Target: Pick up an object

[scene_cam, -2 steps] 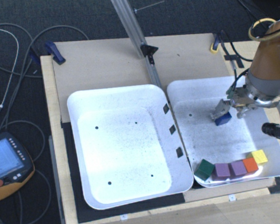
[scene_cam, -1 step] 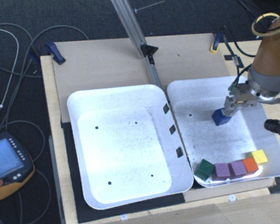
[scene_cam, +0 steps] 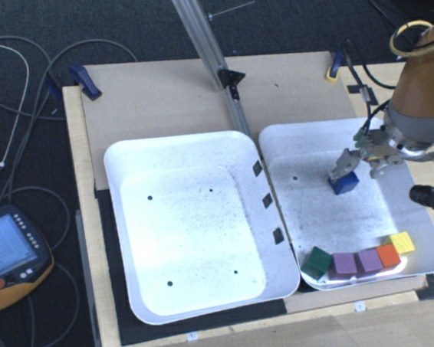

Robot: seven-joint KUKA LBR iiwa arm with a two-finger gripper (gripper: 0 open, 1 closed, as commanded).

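**Blue block at the fingertips, lift to be confirmed**

The gripper (scene_cam: 346,172) is seen over the right bin (scene_cam: 314,220), reached in from the right on the grey arm (scene_cam: 417,94) with its orange band. A small blue block (scene_cam: 344,184) lies directly at the fingertips, touching them or just beneath them, and appears to be pinched between the two grey fingers. Whether the block is already clear of the bin floor cannot be told from this slanted view.

Well below the gripper, along the near rim of the same bin, a row of further blocks is lined up: a green block (scene_cam: 316,261), a purple block (scene_cam: 344,264), a second purple block (scene_cam: 369,260), an orange block (scene_cam: 389,255) and a yellow block (scene_cam: 402,244). These are touching or nearly touching one another and are well apart from the tool. To the left of the gripper, beyond the dividing rims, the left bin (scene_cam: 124,171) is found.

The step in hand is judged to be the grasp itself, with the fingers closed on the blue block. A straight vertical lift is called for next, kept slow enough that the grip can be checked. The hold appears shallow, at the block's upper part, so slipping or tilting out of the fingers is to be guarded against.
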